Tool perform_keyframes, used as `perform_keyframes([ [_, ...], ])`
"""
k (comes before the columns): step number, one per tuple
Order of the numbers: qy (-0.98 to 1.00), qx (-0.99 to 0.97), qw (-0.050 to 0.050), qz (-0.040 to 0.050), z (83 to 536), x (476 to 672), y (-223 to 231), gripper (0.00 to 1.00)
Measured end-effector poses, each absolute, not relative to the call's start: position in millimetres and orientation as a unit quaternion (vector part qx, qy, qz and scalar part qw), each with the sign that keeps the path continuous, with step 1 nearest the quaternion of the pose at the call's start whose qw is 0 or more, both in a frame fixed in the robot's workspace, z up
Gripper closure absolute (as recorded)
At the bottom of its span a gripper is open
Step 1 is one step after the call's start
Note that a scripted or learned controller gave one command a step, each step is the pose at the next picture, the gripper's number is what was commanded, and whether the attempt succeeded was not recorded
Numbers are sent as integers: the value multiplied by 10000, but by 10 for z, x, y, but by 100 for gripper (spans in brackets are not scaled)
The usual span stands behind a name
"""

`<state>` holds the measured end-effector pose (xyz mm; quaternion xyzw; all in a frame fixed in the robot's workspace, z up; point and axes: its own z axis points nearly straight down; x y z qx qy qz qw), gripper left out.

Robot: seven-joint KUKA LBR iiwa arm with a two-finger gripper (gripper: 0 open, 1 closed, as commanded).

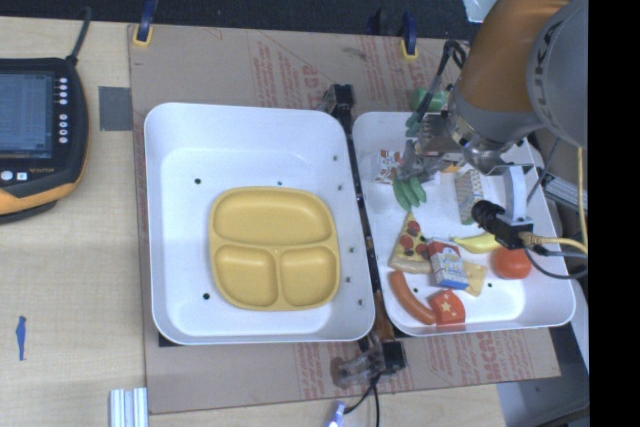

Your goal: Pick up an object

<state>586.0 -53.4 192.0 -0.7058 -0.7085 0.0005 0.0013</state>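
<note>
tool (418, 158): low in right bin (560, 313) | opening: cannot tell | green toy (408, 189) touching or just under it | pizza slice (408, 245) below

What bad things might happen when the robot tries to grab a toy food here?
1. The toy foods sit crowded in the right bin: the pizza slice, hot dog and tomato lie close, so the gripper might nudge neighbours or pinch two.
2. The gripper hovers by the green piece close to the bin's left wall, which might block a finger.
</note>
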Motion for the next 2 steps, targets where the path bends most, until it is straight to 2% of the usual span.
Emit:
perform_keyframes([
  [1, -7082, -7061, 12, 17, 1253, 5983, -1271, 100],
  [2, -7083, -7059, 10, 14, 1256, 5986, -1269, 0],
])
